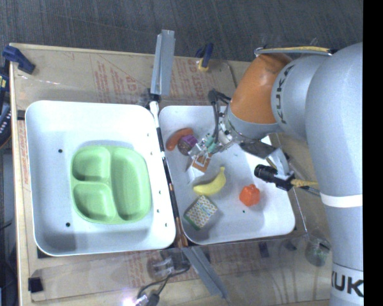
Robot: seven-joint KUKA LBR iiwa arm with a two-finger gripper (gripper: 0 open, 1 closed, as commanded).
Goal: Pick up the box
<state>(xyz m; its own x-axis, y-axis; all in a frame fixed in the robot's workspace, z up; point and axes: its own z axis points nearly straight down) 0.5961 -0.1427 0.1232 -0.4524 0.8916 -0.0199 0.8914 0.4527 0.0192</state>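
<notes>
Two shallow white bins share a plywood bench. Near the right bin's (277, 225) front edge lies the patterned green cardboard box (201, 211). Whether the gripper (207, 146), toward the back edge, is spread I cannot tell; it should descend centred, straddling the box's narrow sides.
</notes>
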